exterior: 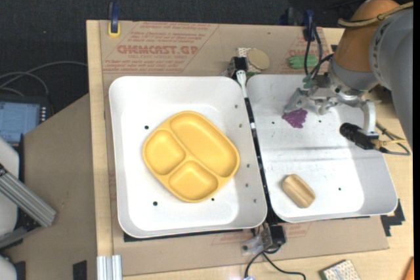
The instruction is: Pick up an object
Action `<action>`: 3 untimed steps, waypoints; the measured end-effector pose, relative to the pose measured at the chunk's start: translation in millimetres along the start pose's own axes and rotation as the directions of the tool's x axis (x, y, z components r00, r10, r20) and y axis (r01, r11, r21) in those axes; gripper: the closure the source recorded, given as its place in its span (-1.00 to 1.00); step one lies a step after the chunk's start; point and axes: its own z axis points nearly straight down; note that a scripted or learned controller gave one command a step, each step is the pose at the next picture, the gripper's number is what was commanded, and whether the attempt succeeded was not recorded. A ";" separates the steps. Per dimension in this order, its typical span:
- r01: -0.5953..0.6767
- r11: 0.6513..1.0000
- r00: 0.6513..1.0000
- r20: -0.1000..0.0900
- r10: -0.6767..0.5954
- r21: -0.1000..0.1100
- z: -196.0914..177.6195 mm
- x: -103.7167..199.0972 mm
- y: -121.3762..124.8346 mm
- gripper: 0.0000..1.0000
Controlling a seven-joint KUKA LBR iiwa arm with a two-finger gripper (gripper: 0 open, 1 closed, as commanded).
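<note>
You have the gripper low over the far half of the right bin, reaching in from that bin's right side with the orange band showing above the wrist. The jaws look parted, splayed to either side with nothing between them, though the view is small and the metal blurs together there, so take that with some doubt.

The nearest thing for you to pick is a small purple cluster. It lies on the floor of the right bin, in its far-left part, just beside the gripper's tip and a little toward the bin's near side. Whether the tip touches it, you cannot tell from here.

A tan block lies on its side in the near-left part of the right bin, well apart from the gripper.

Beyond the right bin's far wall, on the brown board, you see a small green thing and, near the bin's far-left corner, a round tan disc.

Touching the right bin's left wall stands the left bin, which holds a yellow plate with three compartments, lying flat.
</note>
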 end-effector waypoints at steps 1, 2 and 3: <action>0.004 1.000 1.000 0.000 -0.004 -0.006 -12.4 3.0 1.7 1.00; 0.005 1.000 1.000 0.000 -0.005 -0.004 -11.7 3.2 1.5 -1.00; 0.010 1.000 1.000 -0.003 -0.010 0.000 0.1 57.4 21.2 -1.00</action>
